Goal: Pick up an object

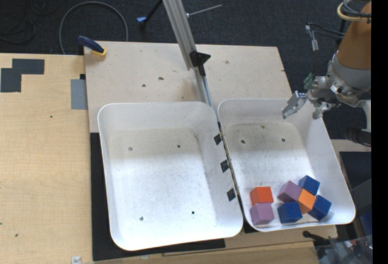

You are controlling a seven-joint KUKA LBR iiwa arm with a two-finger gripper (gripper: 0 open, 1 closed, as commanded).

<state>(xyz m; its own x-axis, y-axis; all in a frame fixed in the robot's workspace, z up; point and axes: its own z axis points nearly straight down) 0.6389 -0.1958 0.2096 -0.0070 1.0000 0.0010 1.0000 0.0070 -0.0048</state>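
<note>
Over the far right rim of the right bin (339, 163) we see the tool (305, 106), fingers spread apart with nothing between them. Cubes sit clustered in that bin's near right corner: an orange cube (262, 195), two purple cubes (262, 214), three blue cubes (290, 212) and a smaller orange one (306, 200). We note the left bin (121, 135) alongside, on the table (139, 72).

Below the silvery claw (305, 106) sit two white bins (121, 129), faintly speckled grey. In the nearer bin's far corner lie blocks: one red-orange (262, 195), two purple (262, 214), three blue (290, 212), and one orange (307, 200). The arm (354, 45) above the claw looks orange, perhaps tan.
</note>
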